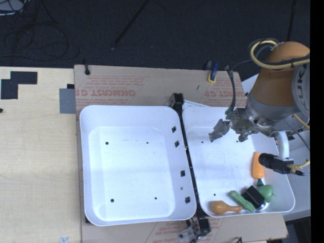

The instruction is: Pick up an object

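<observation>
Small objects clustered in the right bin's near right corner, pincer hovering above the bin

An orange carrot-like piece (257,167), a black block (252,196), green toys (265,191) and a tan gourd shape (225,207) lie there in the right bin (212,186); the pincer (218,131) hangs over that bin's far middle, grasping nothing visible, whether released or clenched I cannot tell; left bin (91,135) alongside on the worktop

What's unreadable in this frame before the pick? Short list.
- Gripper, camera view: small and dark over the right bin; finger state unclear.
- Orange object: right side covered by a black arm part.
- Green object and black object: overlapping in the bin's near right corner, shapes unclear.
- Yellow-orange object: too small to identify.
</observation>
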Action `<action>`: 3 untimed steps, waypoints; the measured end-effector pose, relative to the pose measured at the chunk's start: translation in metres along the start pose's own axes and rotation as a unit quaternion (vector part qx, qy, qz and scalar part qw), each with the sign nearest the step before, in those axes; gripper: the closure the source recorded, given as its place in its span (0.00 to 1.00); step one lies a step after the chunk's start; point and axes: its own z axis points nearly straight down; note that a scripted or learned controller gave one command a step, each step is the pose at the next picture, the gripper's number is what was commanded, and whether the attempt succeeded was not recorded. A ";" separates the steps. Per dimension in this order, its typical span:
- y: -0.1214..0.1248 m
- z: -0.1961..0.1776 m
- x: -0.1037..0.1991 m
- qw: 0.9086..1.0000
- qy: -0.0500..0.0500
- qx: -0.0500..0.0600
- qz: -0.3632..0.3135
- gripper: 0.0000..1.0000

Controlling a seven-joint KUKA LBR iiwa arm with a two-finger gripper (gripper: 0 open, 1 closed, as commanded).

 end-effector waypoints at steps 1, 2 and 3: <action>-0.050 -0.150 -0.042 1.000 -0.002 -0.008 0.002 0.00; 0.076 -0.066 -0.037 1.000 0.000 -0.001 -0.002 0.00; 0.001 -0.165 -0.123 1.000 -0.003 -0.004 0.005 0.00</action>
